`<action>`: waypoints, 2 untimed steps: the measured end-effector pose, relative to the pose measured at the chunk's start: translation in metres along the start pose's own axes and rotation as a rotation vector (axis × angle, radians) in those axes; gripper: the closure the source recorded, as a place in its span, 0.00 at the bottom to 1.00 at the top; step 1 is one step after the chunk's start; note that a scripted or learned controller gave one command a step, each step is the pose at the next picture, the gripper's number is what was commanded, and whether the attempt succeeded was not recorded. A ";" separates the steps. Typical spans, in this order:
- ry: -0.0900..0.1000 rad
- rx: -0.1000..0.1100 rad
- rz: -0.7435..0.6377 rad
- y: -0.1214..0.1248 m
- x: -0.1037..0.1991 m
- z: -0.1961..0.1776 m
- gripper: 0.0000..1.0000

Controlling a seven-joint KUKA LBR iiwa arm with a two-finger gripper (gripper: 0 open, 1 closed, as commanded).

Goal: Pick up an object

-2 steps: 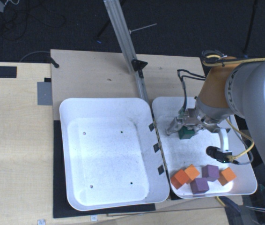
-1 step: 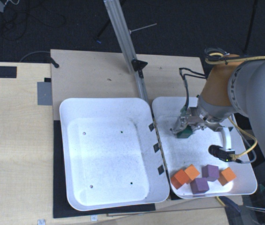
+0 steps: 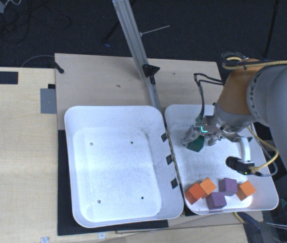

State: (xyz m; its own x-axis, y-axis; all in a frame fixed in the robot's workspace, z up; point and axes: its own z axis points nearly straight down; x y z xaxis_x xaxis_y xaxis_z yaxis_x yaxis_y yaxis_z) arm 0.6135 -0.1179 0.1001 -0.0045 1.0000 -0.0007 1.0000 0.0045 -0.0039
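near edge of the right bin [image 3: 265,204]: orange and purple blocks [image 3: 218,191] clustered together. farther in, a green object [image 3: 196,145] lies just beside the gripper [image 3: 200,137]; jaw state cannot be told. left bin [image 3: 72,135] alongside.

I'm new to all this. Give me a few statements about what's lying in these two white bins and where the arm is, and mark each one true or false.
1. The arm's gripper is over the right bin. True.
2. A dark green block sits right at the gripper. True; whether it is gripped cannot be told.
3. The orange blocks and purple blocks lie in the left bin. False; they cluster at the near edge of the right bin.
4. There are three orange blocks and two purple ones. True.
5. The green block touches the orange and purple cluster. False; it lies apart, farther back in the bin.
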 end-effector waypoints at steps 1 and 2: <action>0.000 0.001 -0.002 0.000 -0.001 -0.010 1.00; 0.004 -0.009 -0.003 0.007 0.083 -0.095 1.00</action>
State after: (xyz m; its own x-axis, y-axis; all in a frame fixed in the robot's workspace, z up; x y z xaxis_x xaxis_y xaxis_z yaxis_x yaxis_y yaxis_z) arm 0.6209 -0.0351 0.1948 -0.0071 1.0000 0.0034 1.0000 0.0071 0.0052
